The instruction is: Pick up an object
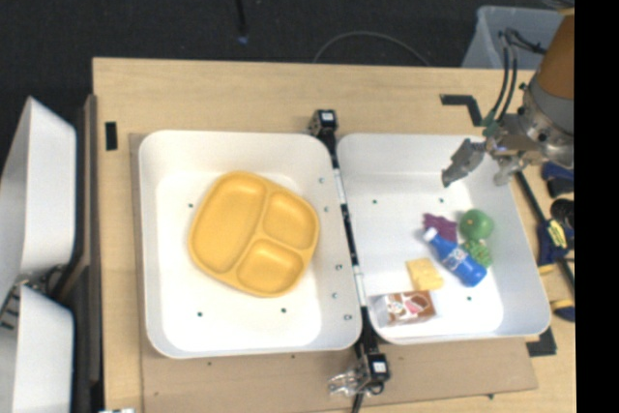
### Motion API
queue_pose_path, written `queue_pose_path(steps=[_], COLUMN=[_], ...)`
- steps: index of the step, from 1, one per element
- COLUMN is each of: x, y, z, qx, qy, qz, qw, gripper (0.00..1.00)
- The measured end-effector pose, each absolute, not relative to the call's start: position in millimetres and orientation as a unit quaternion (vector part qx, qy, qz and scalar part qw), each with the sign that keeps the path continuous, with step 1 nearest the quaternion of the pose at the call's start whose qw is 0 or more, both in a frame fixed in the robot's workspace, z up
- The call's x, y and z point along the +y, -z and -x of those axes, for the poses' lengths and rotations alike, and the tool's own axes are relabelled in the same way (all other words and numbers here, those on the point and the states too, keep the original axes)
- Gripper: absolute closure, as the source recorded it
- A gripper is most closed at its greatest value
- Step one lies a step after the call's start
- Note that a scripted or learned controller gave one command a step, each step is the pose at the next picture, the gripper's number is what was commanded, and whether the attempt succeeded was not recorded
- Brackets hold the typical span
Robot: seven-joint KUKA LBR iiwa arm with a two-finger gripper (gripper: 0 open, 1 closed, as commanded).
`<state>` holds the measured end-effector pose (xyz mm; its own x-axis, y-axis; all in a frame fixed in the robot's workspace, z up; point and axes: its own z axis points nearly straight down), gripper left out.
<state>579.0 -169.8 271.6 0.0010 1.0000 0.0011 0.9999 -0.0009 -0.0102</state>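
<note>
In the right bin [387, 171] lie several small objects: a green round toy [476, 226], a purple piece [438, 229], a blue bottle [460, 264], a yellow block [424, 274] and a brown-and-white packet [406, 308]. My gripper [481, 162] hangs over the bin's far right part, above and behind the green toy, apart from all of them. Its two fingers are spread, with nothing between them.
A yellow three-compartment plate [253, 232] lies in the left bin [164, 305]. A grey box [508, 34] stands behind the bench at the far right. Tools lie along the bench's right edge [556, 237].
</note>
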Motion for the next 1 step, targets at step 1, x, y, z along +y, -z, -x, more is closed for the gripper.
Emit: queue_pose_path(steps=[1], x=[-169.4], y=[-278.3], z=[-581.1], qx=[-0.707], qy=[0.0005], qz=[0.707], qw=[-0.001], gripper=[0.0])
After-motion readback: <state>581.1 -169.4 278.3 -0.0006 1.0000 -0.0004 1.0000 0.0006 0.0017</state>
